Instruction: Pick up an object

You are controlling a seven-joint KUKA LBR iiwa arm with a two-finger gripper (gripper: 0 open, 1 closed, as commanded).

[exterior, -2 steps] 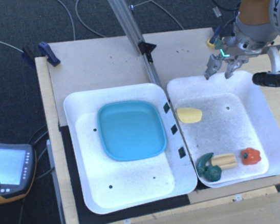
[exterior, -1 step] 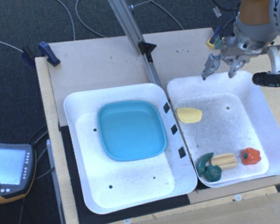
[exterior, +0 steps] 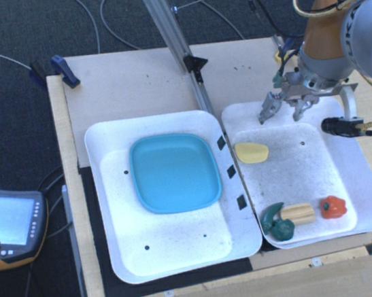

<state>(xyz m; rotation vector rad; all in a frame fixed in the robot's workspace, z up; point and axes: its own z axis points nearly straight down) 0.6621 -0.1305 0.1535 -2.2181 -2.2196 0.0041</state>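
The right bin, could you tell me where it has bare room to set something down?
The shallow white right bin is bare mid-floor, between the yellow piece and the near row: green item, tan block, red pepper. The near edge is crowded.

Cut off at the frame's edges

The grey arm with orange band ran off the right edge; the grey handheld control pendant was clipped at left.

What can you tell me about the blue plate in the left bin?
The blue plate is a rounded square of light turquoise, smooth like plastic, with a raised rim and a flat middle. It lies flat and right side up on the floor of the left bin, toward the far half. Nothing rests on it, and nothing but the bin floor touches it.
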